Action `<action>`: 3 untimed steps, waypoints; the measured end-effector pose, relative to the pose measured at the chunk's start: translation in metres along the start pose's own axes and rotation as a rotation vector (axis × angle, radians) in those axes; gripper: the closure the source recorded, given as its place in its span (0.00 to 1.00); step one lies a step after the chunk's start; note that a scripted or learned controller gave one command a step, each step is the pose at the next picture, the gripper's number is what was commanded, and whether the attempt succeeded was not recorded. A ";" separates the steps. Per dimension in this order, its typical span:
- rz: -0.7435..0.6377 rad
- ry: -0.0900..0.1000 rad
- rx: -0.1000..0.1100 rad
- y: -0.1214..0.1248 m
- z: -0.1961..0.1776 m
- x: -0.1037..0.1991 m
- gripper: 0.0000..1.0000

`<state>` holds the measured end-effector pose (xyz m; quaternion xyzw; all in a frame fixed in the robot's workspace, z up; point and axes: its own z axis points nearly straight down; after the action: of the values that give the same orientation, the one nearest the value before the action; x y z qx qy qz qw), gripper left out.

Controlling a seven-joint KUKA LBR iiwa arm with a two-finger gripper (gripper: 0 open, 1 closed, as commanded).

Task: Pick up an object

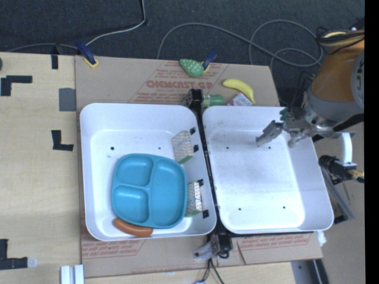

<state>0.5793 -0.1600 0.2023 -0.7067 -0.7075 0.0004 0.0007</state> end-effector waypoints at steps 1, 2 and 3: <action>-0.002 0.000 0.000 -0.047 0.001 0.093 0.00; 0.001 -0.002 0.001 0.003 0.051 0.047 0.00; -0.001 -0.002 -0.002 0.073 0.031 0.033 0.00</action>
<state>0.6525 -0.1264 0.1712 -0.7063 -0.7079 0.0005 -0.0006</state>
